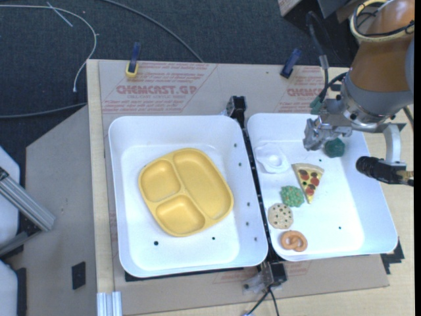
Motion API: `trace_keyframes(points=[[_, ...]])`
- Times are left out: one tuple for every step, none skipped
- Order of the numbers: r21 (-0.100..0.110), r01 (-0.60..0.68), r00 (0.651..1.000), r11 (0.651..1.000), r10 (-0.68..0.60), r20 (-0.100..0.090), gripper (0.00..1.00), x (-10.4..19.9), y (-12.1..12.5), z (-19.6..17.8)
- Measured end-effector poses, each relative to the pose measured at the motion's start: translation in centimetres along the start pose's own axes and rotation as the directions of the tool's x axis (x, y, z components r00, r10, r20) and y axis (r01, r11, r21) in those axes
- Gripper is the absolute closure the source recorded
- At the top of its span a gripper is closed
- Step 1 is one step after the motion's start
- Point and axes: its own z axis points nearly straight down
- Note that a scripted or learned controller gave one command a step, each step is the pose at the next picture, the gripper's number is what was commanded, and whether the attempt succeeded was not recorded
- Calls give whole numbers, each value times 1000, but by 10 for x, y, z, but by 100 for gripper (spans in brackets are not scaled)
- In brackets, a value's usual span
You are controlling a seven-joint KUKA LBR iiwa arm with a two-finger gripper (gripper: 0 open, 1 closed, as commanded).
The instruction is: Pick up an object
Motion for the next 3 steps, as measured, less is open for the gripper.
trace_keyframes(points=[[0,2,1000,1000,-2,-1,100,45,-3,11],[1,1,1000,1000,-1,0,100,93,-14,25],[1,2,1000,1000,-2,0,100,150,-23,38]])
